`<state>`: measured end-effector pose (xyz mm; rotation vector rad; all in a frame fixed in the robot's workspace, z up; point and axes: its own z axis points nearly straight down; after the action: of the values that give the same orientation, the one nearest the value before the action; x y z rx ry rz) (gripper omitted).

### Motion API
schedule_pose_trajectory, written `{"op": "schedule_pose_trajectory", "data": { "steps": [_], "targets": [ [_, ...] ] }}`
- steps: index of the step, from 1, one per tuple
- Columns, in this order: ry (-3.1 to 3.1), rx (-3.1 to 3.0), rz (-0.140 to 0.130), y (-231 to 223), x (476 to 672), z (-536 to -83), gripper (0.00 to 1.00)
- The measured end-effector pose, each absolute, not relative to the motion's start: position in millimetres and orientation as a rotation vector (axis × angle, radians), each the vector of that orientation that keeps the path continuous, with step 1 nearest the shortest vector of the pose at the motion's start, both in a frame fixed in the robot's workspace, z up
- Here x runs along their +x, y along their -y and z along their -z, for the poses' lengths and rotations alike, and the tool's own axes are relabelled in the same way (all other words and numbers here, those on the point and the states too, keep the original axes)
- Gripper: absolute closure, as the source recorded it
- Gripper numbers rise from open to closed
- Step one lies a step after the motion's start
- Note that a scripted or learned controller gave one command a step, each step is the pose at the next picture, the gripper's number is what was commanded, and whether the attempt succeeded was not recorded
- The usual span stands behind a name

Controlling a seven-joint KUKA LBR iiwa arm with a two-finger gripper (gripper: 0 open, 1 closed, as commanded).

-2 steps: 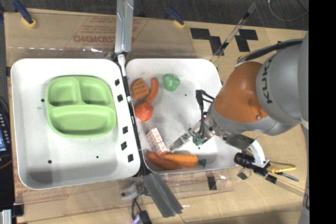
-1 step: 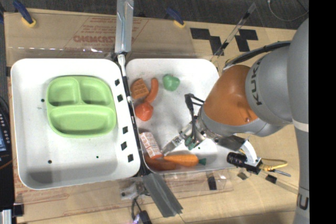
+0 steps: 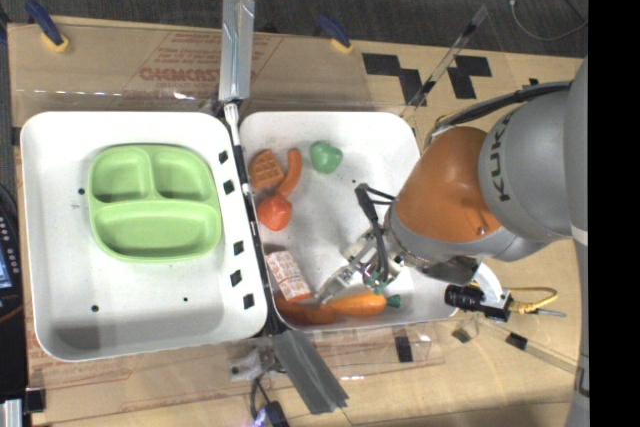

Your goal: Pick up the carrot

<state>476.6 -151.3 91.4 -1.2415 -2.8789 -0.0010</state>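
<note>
Right bin [image 3: 400,140] hosts the bent arm, pincer [image 3: 350,283] apparently touching the carrot [image 3: 345,307], grip unclear.

Lighting: even, bright overhead. White bins [image 3: 60,215] near overexposed; soft shadow inside the left bin's lower corner. Floor above the worktop [image 3: 120,55] dim. Focus slightly soft throughout.

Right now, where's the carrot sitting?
The carrot lies along the near edge of the right bin, just under the gripper, with a small red-and-white packet beside its left end.
</note>
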Motion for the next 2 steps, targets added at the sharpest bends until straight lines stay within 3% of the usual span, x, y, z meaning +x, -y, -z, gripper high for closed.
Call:
{"op": "schedule_pose_trajectory", "data": {
  "steps": [1,2],
  "targets": [
    [2.883,-1.235,0.001,151.0,477.9,-101.5,1.0],
    [2.097,-2.34,0.001,131.5,477.3,-91.7,1.0]
  ]
}}
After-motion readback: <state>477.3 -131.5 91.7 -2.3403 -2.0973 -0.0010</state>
